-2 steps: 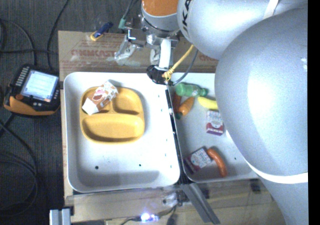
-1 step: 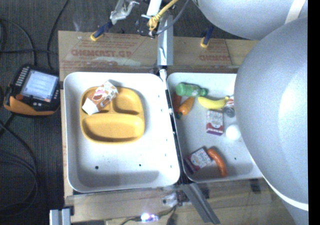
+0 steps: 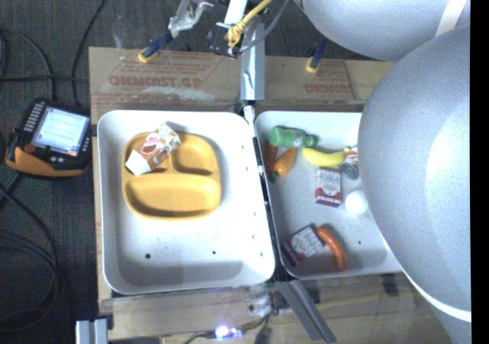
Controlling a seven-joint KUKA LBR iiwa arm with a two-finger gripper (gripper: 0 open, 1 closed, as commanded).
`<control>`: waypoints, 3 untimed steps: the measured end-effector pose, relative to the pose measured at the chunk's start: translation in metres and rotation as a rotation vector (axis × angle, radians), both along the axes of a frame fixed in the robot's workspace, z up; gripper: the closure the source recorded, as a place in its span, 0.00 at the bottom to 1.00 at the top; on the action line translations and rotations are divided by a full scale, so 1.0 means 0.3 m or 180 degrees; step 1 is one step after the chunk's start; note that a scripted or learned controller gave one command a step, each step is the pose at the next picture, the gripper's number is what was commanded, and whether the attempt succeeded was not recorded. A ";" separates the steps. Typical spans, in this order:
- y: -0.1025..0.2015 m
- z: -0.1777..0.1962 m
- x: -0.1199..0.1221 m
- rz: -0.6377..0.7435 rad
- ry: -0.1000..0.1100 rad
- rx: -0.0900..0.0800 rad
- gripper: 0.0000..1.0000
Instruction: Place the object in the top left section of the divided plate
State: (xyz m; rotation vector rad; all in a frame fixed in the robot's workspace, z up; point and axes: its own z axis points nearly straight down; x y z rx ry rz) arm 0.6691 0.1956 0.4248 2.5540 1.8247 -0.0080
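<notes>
The small carton [image 3: 153, 149], white with a red and brown print, lies tilted in the top left section of the yellow divided plate [image 3: 174, 197], with its lower end leaning on the outer rim of the plate. The plate sits in the left white bin [image 3: 183, 262]. So, judged from this position, the placing looks already done or almost done, although the carton is not lying flat on the floor of the section.

The gripper [image 3: 200, 14] is high at the top of the camera view, above the cardboard sheet [image 3: 153, 79] behind the bins, well apart from the carton. Nothing is between its fingers. It appears open, but the view there is cluttered by a yellow cable [image 3: 256, 8], so I say this with some caution.

About handling: the carton is probably light and made of thin cardboard, so it is stiff along the edges but the flat faces could give in under strong pressure. The printed surface may be a little slippery. If it must be taken again, the best place is across its two long narrow sides, near the middle, with the fingers closing gently. Because it leans on the rim, a push from above could tip it out of the section.

The right bin [image 3: 306, 122] holds a banana [image 3: 325, 157], a carrot [image 3: 281, 163], a green bottle [image 3: 290, 137] and other small items.
</notes>
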 end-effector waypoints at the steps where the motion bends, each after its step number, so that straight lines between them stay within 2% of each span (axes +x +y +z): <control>1: 0.126 -0.045 -0.002 -0.0877 0.0002 -0.0001 0.00; 2: -0.070 0.021 -0.001 -0.1865 0.0002 0.0009 0.00; 3: -0.079 -0.231 -0.090 -0.2258 0.0004 0.0001 0.00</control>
